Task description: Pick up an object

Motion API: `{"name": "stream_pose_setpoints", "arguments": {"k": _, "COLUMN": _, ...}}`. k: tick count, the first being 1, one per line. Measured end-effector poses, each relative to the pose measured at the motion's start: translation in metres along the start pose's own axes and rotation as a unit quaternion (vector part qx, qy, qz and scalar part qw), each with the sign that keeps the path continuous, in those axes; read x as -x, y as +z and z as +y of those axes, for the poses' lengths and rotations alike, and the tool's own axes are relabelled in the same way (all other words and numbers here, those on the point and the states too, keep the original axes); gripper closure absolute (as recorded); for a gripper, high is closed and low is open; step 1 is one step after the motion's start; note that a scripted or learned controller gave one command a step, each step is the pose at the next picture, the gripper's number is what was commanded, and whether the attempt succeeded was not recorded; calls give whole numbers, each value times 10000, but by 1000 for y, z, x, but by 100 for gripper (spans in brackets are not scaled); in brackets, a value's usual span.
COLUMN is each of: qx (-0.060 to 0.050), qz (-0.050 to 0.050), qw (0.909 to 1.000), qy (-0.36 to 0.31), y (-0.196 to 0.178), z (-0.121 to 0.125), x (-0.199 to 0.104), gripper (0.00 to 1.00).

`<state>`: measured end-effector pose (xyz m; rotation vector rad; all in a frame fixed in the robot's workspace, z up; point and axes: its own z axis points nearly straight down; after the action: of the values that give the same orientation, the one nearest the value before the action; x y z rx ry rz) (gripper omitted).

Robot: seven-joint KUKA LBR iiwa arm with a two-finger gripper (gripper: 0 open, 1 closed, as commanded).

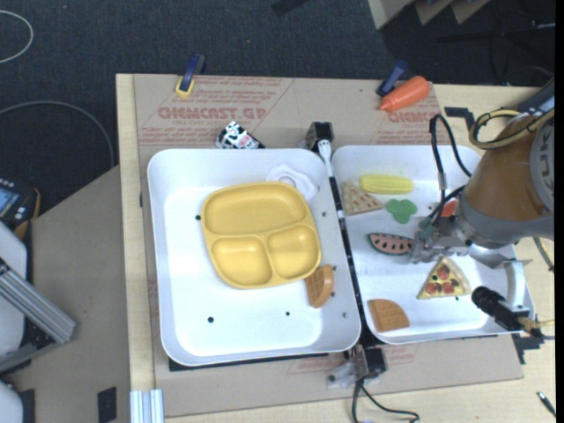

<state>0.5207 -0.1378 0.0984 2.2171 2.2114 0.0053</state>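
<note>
My gripper (428,241) hangs low over the middle of the right bin (458,161), at the end of the orange-banded arm (507,188). It sits just right of a toy watermelon slice (389,242) and just above a pizza slice (443,280). A yellow corn cob (385,183), a green leafy piece (402,208) and a tan triangular cracker (356,200) lie toward the bin's far left. Near the front edge rests a brown bread piece (388,314). Nothing can be seen held in the gripper.
The left bin (176,280) holds a yellow divided plate (260,233), a white ring-shaped piece (296,179) and a brown pastry (320,285). On the bench behind the bins lie an orange carrot (405,93) and a black-and-white toy (236,136). Cables (441,148) loop near the arm.
</note>
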Motion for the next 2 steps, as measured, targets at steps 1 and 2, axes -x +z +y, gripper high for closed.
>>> {"name": "stream_pose_setpoints", "arguments": {"k": 1, "qx": -17, "qz": 15, "qw": 10000, "qy": -20, "y": -51, "z": -3, "x": -9, "gripper": 100}}
{"name": "stream_pose_setpoints", "arguments": {"k": 2, "qx": -10, "qz": 13, "qw": 10000, "qy": -20, "y": -110, "z": -9, "x": -10, "gripper": 100}}
